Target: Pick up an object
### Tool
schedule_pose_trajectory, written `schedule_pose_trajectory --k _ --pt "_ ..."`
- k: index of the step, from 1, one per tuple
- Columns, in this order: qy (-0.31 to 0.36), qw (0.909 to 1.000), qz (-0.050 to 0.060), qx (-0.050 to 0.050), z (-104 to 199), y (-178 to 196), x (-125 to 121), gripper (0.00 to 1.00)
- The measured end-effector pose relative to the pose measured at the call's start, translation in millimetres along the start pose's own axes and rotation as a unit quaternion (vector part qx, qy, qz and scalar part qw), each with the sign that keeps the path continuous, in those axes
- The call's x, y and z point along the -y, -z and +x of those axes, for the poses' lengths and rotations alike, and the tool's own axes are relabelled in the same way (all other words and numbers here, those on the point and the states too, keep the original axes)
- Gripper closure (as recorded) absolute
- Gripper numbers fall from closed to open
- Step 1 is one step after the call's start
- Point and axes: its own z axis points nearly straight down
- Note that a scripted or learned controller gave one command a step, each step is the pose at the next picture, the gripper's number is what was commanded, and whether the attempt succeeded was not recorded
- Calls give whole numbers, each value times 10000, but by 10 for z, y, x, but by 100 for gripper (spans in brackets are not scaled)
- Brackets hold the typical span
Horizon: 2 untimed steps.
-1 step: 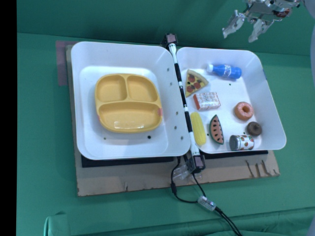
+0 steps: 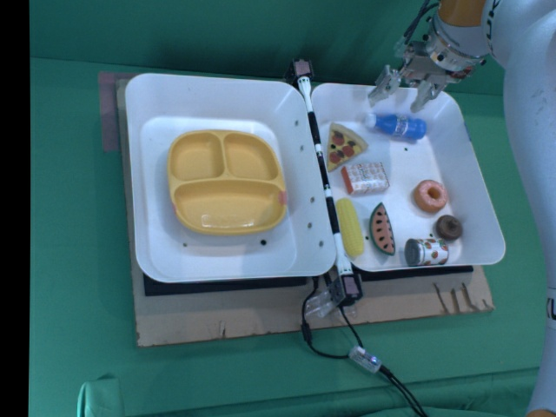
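We log the grey two-finger gripper (image 2: 404, 89) hanging over the far edge of the right shallow white bin (image 2: 473, 181), fingers spread, nothing between them. The small blue plastic bottle with a white cap (image 2: 397, 127) lies on its side just below and between the fingers, near the bin's far wall; we take it as the likeliest target. To do this well we suggest a straight descent centred on the bottle's body, fingers straddling its narrow width, not its length. Height above the bottle looks small, though the slanted view makes this hard to judge. The pizza-slice toy (image 2: 343, 143) lies near, so we keep the approach clear of it.
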Motion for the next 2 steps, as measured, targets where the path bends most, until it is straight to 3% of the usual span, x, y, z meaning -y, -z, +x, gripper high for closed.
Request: schedule_pose_trajectory --k 1,2 --pt "42 9999 78 -58 -180 -453 -4 0" --pt "-31 9999 82 141 143 -510 38 0"
